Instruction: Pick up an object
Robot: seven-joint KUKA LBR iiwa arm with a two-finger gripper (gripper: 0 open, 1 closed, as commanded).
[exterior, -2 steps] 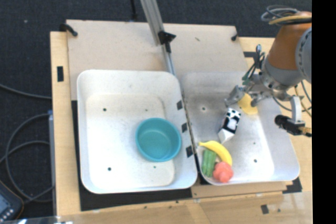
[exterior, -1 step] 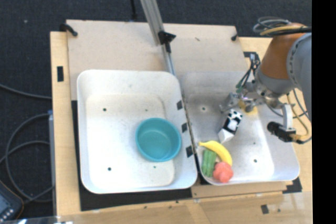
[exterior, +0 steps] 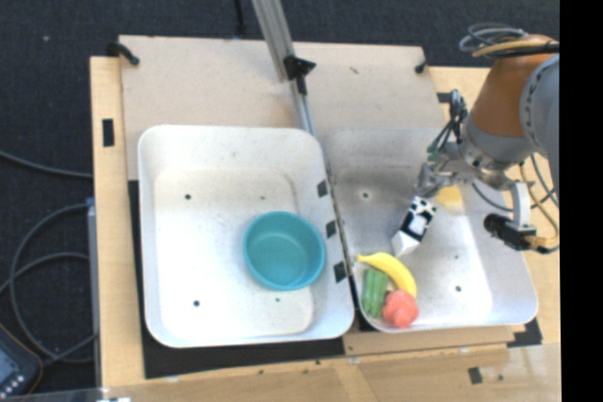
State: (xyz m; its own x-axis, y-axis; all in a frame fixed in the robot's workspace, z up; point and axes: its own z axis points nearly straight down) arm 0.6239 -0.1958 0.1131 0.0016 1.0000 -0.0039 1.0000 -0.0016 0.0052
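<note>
The worktop (exterior: 217, 80) holds two white bins. The left bin (exterior: 179, 174) has a blue bowl (exterior: 284, 249). In the right bin (exterior: 490, 282), the jaws grip a black-and-white thing (exterior: 415, 224). Nearby lie a banana (exterior: 392, 269), green veggie (exterior: 374, 291), red fruit (exterior: 400, 308).

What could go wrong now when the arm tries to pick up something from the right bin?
1. The hand sits right above the black-and-white carton, which lies tilted; it may slip or get pushed away rather than gripped.
2. The banana, green piece and red fruit crowd together at the right bin's near-left corner, so a grasp there may catch two things or hit the wall.
</note>
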